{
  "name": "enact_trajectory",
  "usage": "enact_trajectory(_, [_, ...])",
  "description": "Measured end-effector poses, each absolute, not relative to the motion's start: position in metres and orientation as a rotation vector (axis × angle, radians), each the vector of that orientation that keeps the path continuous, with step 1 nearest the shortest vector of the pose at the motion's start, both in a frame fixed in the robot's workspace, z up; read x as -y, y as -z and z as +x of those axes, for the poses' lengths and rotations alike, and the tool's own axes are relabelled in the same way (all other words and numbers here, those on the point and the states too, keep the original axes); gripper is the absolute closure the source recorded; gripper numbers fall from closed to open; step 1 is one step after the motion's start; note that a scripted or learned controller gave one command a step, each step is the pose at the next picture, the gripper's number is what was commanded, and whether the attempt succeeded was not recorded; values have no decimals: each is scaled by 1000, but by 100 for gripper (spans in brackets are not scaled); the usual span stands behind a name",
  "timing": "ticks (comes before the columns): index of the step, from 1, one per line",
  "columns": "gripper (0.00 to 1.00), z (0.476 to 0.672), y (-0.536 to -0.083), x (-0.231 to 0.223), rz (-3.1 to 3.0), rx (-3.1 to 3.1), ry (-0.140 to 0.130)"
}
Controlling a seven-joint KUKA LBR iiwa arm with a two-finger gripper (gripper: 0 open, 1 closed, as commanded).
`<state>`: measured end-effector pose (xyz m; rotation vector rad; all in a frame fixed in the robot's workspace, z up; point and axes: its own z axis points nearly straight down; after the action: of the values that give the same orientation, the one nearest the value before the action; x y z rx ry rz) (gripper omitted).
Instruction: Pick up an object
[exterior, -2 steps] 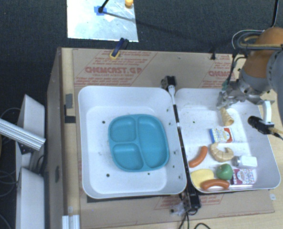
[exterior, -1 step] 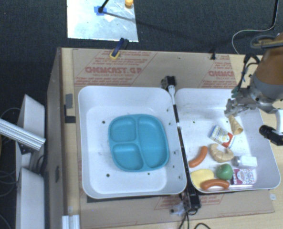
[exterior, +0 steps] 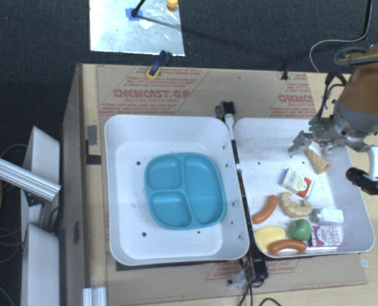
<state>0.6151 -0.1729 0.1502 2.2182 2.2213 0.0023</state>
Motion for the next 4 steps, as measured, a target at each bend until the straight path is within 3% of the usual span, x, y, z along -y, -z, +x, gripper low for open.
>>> enact_trajectory(1, [0, 535, -88, 120, 2214, -2215, -8])
enact_trajectory(2, [0, 546, -110, 160, 2219, -2219, -1])
enact_trajectory(3, [0, 626, -84, 136, 2217, -2224, -3])
enact_trajectory(4, [0, 668, -152, 186, 2214, -2219, -4])
